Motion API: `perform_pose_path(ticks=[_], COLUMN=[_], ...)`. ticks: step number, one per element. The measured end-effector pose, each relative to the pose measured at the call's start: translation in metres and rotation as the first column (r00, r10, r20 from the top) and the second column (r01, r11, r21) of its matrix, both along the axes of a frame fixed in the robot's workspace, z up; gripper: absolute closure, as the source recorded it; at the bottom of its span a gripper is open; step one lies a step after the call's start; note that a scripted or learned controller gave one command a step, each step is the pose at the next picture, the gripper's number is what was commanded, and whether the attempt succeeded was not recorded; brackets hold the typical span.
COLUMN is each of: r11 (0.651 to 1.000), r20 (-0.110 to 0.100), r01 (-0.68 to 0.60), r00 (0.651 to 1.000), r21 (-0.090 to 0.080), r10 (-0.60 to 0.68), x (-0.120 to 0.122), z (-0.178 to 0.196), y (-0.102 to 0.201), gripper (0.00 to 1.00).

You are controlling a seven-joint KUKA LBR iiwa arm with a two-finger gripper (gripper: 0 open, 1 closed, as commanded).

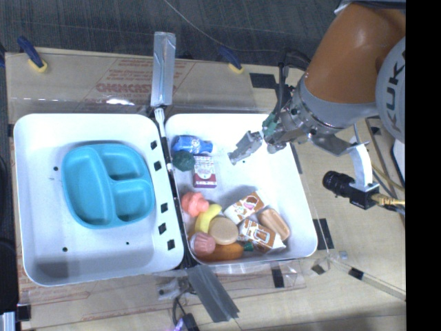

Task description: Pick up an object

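Nearest the camera, the arm with its orange band comes in from the right, and its jaws hang over the upper right part of the right bin, above bare white floor. Nothing is seen between the jaws; whether they are wide or narrow I cannot tell at this angle. The things to pick lie in the same bin, apart from the jaws: a blue packet and a dark green ball at the upper left, with a small red and white carton just beside them. Lower, a pile fills the bottom of the bin: a pink toy, a yellow piece, a round tan cookie, two brown and white snack packs and a hot dog bun. The left bin holds a blue divided tray. Both bins stand side by side on the desk.
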State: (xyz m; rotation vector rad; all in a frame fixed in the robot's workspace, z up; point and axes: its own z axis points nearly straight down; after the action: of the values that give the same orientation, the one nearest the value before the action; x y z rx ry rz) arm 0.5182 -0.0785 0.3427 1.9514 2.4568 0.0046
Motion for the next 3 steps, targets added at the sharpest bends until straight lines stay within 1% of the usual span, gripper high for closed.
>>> perform_pose_path(ticks=[1,2,3], r11=[0.997,0.968,0.869], r20=[-0.008,-0.015,-0.003], r01=[-0.083,-0.253,-0.495], r00=[0.997,0.967,0.869], r21=[0.001,0.003,-0.003], r10=[0.083,0.253,0.495], x=[-0.007,-0.003,0.034], z=[-0.006,-0.155,-0.079], y=[0.021,0.051,0.006], gripper=[0.00,0.00,0.00])
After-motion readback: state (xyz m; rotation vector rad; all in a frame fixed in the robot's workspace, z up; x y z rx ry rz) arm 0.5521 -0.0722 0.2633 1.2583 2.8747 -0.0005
